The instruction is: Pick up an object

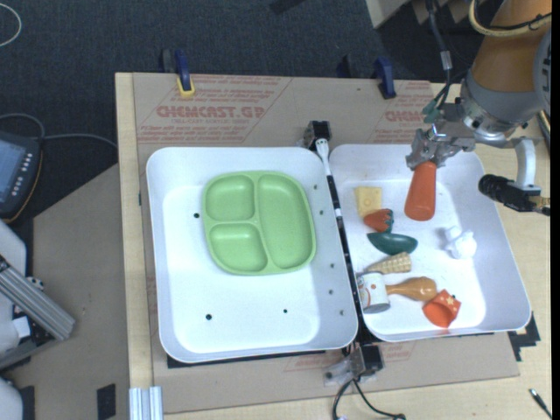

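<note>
Carrot-shaped orange toy point(421, 192) hangs upright over the far part of the right bin point(499, 261), its top end pinched between the fingers of the gripper point(428, 157), its lower end near the bin floor, though whether it touches cannot be told. Going by size, the brown bench board point(140, 234) comes first, printed in red along its far edge with "CHEMCAST GP" (the smaller line beneath is too blurred to read) and again, partly hidden, on the right; two blue clamps point(183, 66) hold that far edge. On it sit the two white bins side by side, the left bin point(175, 313) holding a pale green divided plate point(259, 221) with three compartments, lying flat near the bin's middle. The grey arm point(512, 42) with its orange band reaches in from the upper right, its wrist above the right bin's far edge. In the right bin, smaller things lie scattered: a yellow cheese-like wedge point(368, 199) near the far left, a red piece point(380, 220) just in front of it, touching a dark green leaf-shaped item point(394, 242), then a tan ridged cone point(390, 264), a brown drumstick-shaped toy point(409, 288) beside a small white can with a red label point(374, 292) whose print cannot be read, an orange-red crumpled piece point(441, 309) at the near right, and a small white lump point(458, 243) towards the right wall.
</note>
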